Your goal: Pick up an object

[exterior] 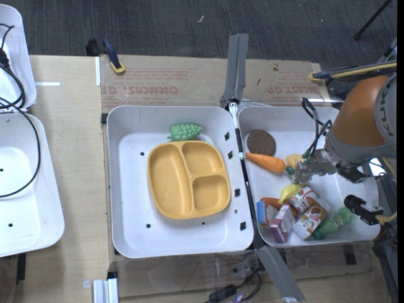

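Wooden bench [69, 81] with two white bins [126, 232] side by side

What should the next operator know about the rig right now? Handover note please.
Gripper: low in the right white bin, over the toy pile; finger state unclear, no hold confirmed.
Right bin: orange toy carrot, round brown cookie, yellow banana-like piece, small printed cartons, green bottle.
Left white bin: yellow three-compartment plate, green bumpy toy at its far edge.
Done: nothing lifted.
Left: grasp and lift one object.
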`<state>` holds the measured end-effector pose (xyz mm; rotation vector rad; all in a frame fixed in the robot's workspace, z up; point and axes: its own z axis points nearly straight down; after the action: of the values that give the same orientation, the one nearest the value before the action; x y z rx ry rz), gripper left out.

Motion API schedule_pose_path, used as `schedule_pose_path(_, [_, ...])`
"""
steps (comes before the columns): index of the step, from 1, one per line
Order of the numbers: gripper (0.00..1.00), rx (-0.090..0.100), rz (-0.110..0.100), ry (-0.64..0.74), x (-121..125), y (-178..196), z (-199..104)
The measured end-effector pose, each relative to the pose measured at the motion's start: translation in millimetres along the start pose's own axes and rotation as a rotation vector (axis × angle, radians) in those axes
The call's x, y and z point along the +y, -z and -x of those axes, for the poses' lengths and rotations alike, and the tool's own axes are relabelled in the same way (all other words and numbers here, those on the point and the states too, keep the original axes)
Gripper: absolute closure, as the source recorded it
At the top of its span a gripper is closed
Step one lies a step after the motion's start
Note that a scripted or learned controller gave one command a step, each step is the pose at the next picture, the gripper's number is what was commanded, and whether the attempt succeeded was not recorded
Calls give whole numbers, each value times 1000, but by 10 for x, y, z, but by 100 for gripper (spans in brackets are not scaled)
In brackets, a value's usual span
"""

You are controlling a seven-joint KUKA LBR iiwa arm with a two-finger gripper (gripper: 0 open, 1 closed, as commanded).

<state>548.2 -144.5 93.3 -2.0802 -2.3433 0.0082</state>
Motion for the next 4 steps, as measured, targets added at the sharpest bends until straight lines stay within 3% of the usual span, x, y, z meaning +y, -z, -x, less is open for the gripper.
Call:
schedule_pose_path(1, [100,0,3,-125,-460,404,379])
schedule_pose_path(2, [0,0,4,-124,-459,404,378])
schedule_pose_path(3, [0,-1,3,-220,226,-58,-3])
schedule_pose_path(4, [100,-1,-3,-216,222,-13,-1])
